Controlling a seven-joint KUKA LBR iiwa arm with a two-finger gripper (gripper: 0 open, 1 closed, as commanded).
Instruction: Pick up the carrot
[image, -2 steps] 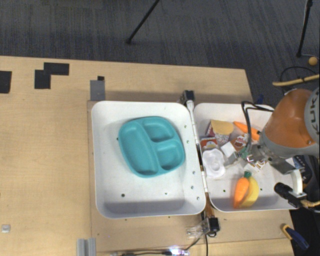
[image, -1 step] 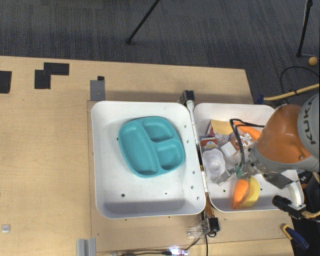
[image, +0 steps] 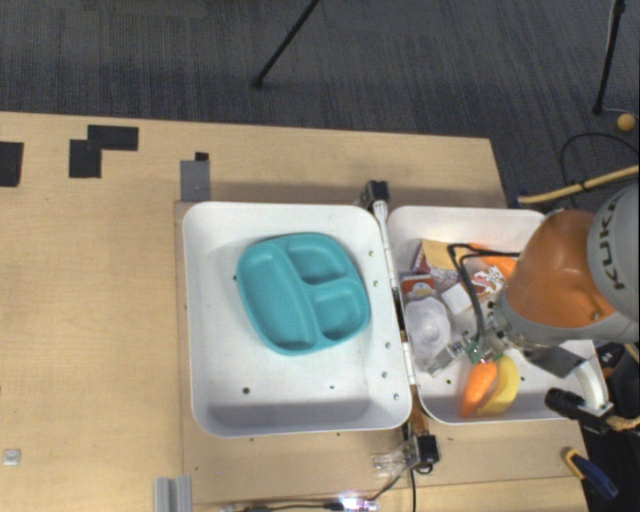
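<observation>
— Status at the tool (image: 478, 350)?

— Down inside the right bin (image: 520, 415), below the orange-banded arm (image: 560, 280), at or just over the far end of the carrot (image: 479, 384). Impossible to tell how wide open, or whether closed on anything: masked by the wrist above and the clutter around.

— And as for the carrot?

— Lying slantwise in the near part of that same bin, one end up toward the tool, the other toward the near wall. Pressed side by side against a banana (image: 506, 384) on its right. By the look of it, resting on the bin floor and not lifted.

— So, judged for progress?

— Approach apparently done; placed right at the target. Grip unconfirmed, lift not yet made. Left to do: closing on the carrot alone, without catching the banana, then raising it clear of the bin.

— Anything else close by?

— Just left of the tool, a clear plastic cup (image: 430, 325); farther back, a heap of snack packets (image: 440, 262). Crowded enough to spoil a clean pick, at a guess.

— And beyond?

— To the left, across the shared rim, a second white bin (image: 300, 400) with a teal divided plate (image: 300, 290) inside. Under both, the pale wooden counter (image: 90, 330).
</observation>
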